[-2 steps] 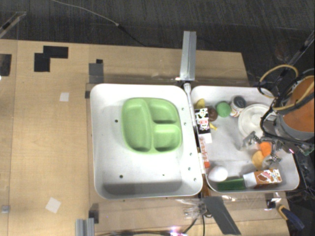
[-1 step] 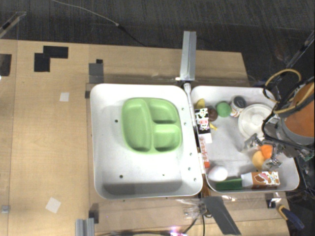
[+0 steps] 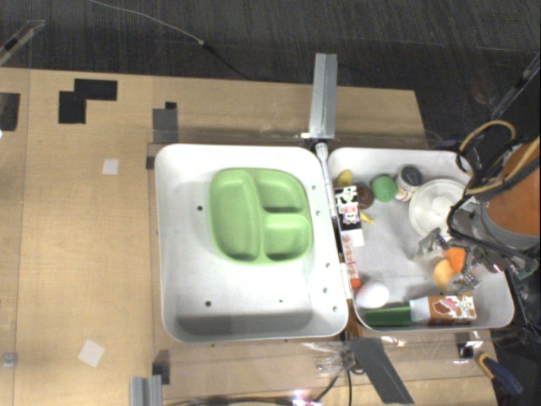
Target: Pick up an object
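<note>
My gripper [image 3: 450, 260] reaches in from the right and hangs low over the right part of the right bin [image 3: 389, 252]. A small orange object [image 3: 456, 256] and a yellow-orange rounded piece [image 3: 441, 271] lie directly at its tip. I cannot make out whether either one is gripped. Just below them lies a green bottle with a brown label [image 3: 423, 312], next to a white egg-shaped object [image 3: 372, 294]. A white cup [image 3: 435, 203] stands just up-left of the arm.
A green ball [image 3: 385, 187], a dark round cap [image 3: 411, 176], a small yellow piece [image 3: 344, 178], a brown item [image 3: 365, 196] and a black-and-white carton [image 3: 347, 210] crowd the right bin's far and left sides. The left bin [image 3: 182, 303] holds a green divided plate [image 3: 259, 215].
</note>
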Available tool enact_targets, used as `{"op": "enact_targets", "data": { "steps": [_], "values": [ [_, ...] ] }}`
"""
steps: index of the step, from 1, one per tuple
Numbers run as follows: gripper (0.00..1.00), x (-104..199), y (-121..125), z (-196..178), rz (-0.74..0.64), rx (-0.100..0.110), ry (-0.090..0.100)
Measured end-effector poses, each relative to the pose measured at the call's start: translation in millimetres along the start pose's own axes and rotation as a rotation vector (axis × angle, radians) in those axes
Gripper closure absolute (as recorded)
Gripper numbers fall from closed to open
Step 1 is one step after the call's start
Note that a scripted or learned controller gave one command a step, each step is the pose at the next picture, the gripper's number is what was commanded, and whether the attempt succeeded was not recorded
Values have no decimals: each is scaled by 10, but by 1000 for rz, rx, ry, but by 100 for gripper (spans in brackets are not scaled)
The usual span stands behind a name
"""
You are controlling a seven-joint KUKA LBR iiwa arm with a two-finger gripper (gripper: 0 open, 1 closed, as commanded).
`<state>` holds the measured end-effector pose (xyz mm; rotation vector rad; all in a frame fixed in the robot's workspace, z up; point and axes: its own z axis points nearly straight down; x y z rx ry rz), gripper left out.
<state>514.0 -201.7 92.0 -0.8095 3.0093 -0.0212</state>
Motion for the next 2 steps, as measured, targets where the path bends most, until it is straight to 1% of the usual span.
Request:
{"op": "enact_targets", "data": {
  "steps": [1, 2],
  "values": [
    [100, -58, -8, -143, -3, 7, -12],
    [100, -368, -253, -418, -402, -17, 9]
  ]
}}
